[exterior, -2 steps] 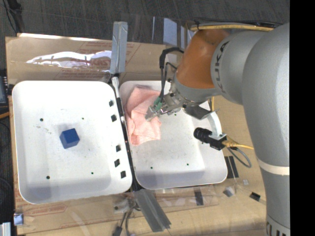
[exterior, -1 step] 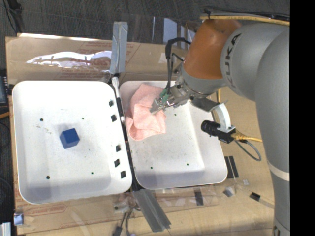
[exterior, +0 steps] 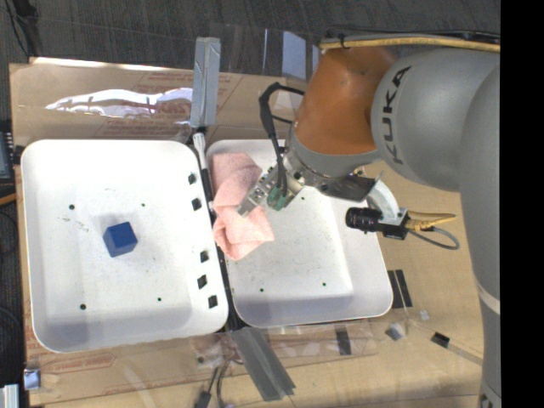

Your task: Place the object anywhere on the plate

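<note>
Lying apart: blue cube left bin; pink cloth beneath hand.

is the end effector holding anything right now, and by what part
Cannot be told. The end effector sits over the crumpled pink cloth at its right edge, but no grip shows. The small blue cube lies apart.

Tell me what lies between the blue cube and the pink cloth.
In the camera view, bare white floor of the left bin stretches from the blue cube to the divider where the bins meet; the pink cloth lies just past it.
</note>
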Controlling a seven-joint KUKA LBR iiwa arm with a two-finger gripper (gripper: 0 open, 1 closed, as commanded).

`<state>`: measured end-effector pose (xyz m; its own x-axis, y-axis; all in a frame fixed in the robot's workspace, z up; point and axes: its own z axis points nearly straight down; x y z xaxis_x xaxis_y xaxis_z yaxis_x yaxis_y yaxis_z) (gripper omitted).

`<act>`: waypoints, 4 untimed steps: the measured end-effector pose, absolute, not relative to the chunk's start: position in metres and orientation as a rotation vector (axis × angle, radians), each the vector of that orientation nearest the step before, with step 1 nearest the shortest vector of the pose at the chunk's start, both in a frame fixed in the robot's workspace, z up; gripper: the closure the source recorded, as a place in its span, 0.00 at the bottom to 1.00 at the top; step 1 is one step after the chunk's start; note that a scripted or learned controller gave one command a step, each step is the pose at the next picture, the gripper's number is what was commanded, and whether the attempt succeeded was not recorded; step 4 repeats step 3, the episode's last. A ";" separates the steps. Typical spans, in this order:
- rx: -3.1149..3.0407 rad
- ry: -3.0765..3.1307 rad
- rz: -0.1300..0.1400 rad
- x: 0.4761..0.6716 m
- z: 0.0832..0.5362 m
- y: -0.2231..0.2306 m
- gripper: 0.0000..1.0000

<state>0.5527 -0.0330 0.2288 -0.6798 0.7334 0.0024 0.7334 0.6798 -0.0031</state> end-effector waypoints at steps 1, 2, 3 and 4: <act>-0.653 -3.071 0.002 0.524 0.238 0.011 1.00; -0.023 -3.138 0.002 0.505 0.234 0.057 1.00; -0.024 -3.139 0.002 0.505 0.234 0.057 0.00; -0.024 -3.139 0.002 0.505 0.234 0.057 0.00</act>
